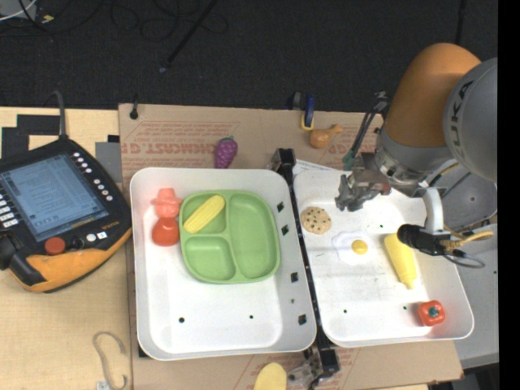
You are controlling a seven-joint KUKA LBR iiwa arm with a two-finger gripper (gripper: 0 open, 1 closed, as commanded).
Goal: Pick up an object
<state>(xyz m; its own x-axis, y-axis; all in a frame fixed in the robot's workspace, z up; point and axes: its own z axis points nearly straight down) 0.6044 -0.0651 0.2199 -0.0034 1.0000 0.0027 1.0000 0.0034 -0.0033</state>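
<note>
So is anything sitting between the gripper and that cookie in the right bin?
Nothing visible. The gripper is above the right bin, and the cookie lies just beside it on bare floor. The fried egg lies off to the side.

Corn [202, 213] lies in the divided plate [244, 254] (left bin [211, 331]); cookie [315, 220] in right bin [382, 323].

Pretty clearly a robotics lab: teach pendant [57, 210] sitting on the worktop [49, 340], loose cables [106, 2] behind, cardboard sheet [203, 136] under two white bins [211, 331].
</note>
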